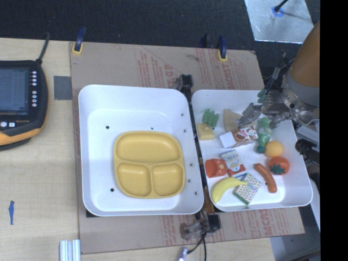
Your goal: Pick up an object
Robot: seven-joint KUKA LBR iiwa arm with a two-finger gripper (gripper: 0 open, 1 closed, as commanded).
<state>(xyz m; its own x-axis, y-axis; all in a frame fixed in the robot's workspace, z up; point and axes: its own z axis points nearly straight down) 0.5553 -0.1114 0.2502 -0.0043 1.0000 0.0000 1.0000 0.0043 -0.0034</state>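
While the gripper (255, 113) hangs over the toys in the right bin (296, 200), we cannot tell its grip. We see a yellow tray (148, 163) in the left bin (92, 145).

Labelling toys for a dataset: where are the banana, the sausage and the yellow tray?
banana (225, 187), camera view, middle of its curve.
sausage (266, 178), camera view, mid-length.
yellow tray (148, 146), camera view, top compartment.

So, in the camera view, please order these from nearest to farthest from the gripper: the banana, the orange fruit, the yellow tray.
Gripper, over the right bin:
1. Orange fruit, right bin, just below it.
2. Banana, right bin's near edge.
3. Yellow tray, left bin.
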